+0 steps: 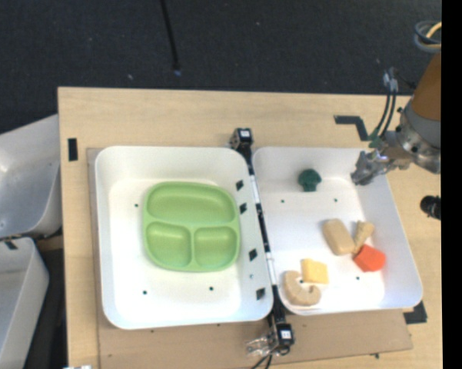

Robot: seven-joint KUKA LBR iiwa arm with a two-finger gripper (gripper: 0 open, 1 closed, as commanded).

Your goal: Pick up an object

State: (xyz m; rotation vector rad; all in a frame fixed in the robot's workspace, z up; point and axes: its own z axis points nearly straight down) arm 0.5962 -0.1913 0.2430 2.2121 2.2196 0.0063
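Observation:
The right bin [292,214] holds a small dark green piece [310,178] near its far side. A tan bread-like piece [338,237] lies in the middle right, with a smaller tan piece [363,232] and an orange-red piece [370,259] beside it. A yellow block [314,271] and a beige ring-shaped piece [300,290] rest at the bin's near edge. My gripper [367,169] hangs over the bin's far right corner, to the right of the green piece and apart from it. Nothing shows between its tips.
The left bin [123,298] carries a light green divided plate [191,225]. Black clips [255,229] run along the seam between the bins. A white container [15,183] stands off the bench at the left.

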